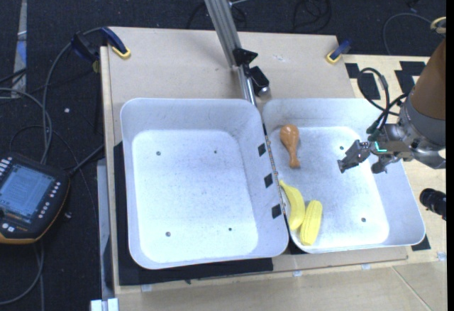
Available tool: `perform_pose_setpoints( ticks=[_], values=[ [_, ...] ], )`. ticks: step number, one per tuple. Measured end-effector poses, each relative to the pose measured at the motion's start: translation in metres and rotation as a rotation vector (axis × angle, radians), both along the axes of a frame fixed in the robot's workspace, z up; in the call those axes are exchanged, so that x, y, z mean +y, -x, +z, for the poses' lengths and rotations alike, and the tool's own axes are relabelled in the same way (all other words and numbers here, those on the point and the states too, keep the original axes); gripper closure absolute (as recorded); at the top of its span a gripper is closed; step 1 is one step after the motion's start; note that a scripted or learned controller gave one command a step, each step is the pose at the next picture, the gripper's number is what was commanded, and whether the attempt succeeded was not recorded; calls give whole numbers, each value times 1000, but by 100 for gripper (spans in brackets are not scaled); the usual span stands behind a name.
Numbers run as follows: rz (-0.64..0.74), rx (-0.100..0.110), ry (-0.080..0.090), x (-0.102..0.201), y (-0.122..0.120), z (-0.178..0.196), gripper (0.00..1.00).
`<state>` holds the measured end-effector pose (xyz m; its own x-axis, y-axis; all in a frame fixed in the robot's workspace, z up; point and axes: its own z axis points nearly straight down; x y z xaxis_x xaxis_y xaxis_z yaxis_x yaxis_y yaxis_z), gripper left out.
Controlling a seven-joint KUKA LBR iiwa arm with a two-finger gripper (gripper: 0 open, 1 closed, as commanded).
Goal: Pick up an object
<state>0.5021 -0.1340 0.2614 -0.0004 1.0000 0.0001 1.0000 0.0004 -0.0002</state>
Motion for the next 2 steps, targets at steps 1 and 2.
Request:
perform_pose_setpoints(
  ticks=[1,2],
  values=[
    [0,0,0,0,0,0,0],
    [-1,4,0,-4,0,-43,0]
  ],
)
